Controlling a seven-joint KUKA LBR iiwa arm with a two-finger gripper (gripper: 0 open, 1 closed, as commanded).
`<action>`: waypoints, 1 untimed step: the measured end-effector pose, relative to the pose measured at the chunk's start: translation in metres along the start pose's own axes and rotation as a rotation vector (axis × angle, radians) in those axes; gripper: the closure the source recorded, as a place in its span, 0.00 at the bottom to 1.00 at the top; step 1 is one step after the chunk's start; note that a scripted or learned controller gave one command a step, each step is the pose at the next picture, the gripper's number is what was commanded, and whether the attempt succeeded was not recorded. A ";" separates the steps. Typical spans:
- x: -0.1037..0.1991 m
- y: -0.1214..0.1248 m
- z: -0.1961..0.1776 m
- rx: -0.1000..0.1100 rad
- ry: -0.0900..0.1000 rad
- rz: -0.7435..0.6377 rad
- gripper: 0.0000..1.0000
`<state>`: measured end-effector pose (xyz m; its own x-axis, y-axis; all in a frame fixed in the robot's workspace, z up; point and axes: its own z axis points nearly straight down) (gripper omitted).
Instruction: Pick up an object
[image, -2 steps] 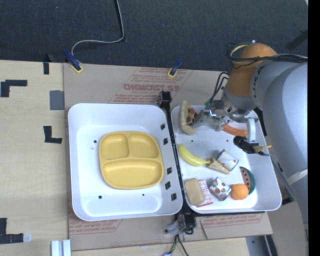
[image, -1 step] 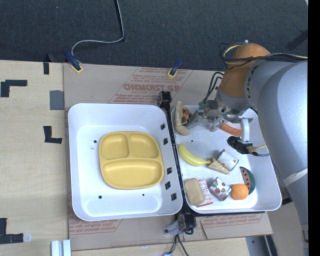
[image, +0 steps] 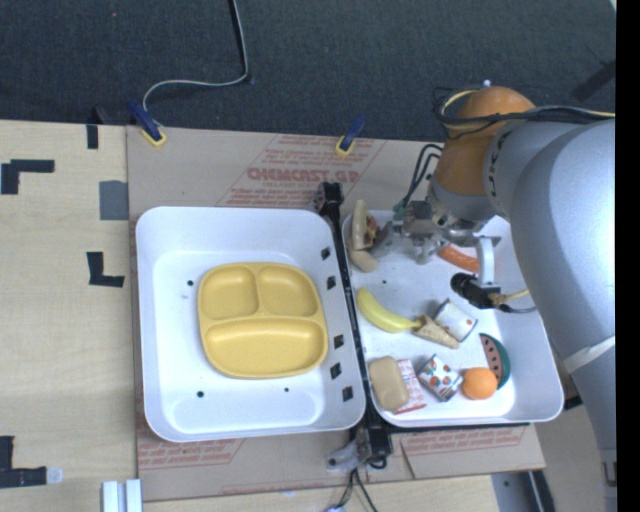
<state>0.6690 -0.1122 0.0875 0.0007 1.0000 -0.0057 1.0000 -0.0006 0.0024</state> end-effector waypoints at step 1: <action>-0.017 0.001 0.001 -0.002 0.006 -0.002 0.00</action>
